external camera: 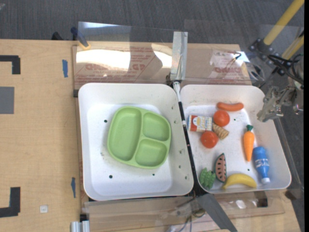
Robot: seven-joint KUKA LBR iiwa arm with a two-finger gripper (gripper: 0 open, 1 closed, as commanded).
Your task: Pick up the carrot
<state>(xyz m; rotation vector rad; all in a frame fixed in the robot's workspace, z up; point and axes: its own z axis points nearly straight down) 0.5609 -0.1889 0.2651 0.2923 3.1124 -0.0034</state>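
The carrot (248, 145) is orange with a green top. It lies lengthwise near the right wall of the right bin (280, 144), green end pointing to the back. A blue bottle (261, 164) lies right beside it at its front right. My gripper (271, 108) is a grey metal shape over the right bin's back right rim. It is up and to the right of the carrot, apart from it, with nothing seen in it.
The right bin also holds a sausage (230, 106), two tomatoes (221, 118) (209, 139), a small carton (200, 123), a watermelon slice (220, 167), broccoli (207, 178) and a banana (240, 180). A green divided plate (139, 137) sits in the left bin (91, 129).
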